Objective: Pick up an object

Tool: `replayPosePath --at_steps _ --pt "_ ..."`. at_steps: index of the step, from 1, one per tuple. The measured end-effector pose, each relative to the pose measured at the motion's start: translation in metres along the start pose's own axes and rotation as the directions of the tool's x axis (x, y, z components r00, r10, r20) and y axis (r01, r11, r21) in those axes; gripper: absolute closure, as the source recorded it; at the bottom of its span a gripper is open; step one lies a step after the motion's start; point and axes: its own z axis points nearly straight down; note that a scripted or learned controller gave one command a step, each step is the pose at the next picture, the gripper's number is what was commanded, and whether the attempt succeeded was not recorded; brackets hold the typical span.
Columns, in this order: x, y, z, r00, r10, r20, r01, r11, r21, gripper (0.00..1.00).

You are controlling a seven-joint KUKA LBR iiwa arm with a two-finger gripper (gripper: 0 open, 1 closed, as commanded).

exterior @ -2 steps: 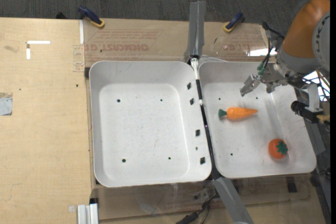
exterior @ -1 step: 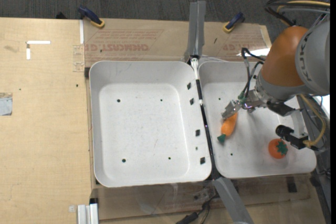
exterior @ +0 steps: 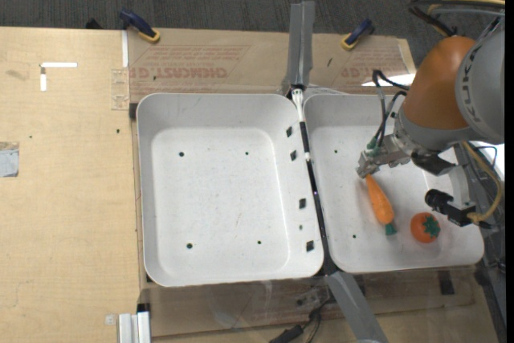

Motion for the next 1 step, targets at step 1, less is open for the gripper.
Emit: replayPosePath --at_steps 1 --pt "0.0665 0.0303 -0.0916 1.000 0.008 0.001 -0.008 1.000 -0.002 1.00"
